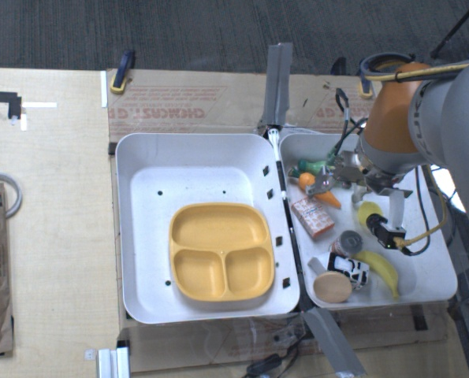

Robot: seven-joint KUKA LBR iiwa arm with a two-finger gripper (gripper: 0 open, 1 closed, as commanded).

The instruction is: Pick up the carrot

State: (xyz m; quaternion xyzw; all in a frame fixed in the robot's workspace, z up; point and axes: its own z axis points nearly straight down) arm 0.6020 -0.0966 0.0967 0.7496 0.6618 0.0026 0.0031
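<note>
the arm is down in the right bin (447, 290), with the end effector (322, 186) low over the far left part of it, right at the carrot (322, 196). the carrot lies there at a slant, its orange body poking out toward the near side, with green at its far end by the bin wall. from where i stand this looks like the grasp step itself: the tool is on the carrot, but i cannot tell whether it is spread or closed, nor whether the carrot sits inside it. the next move, i'd judge, calls for a firm close on the orange body and a straight lift, not a drag.

it's crowded in there. a small red and white carton (313, 217) lies just beside the carrot, a banana (384, 268) curves along the near right, and a wooden disc (332, 288) sits at the near corner. the carton could get nudged or pinched along. the left bin (139, 211) holds a yellow divided plate (220, 251), well apart from all this.
</note>
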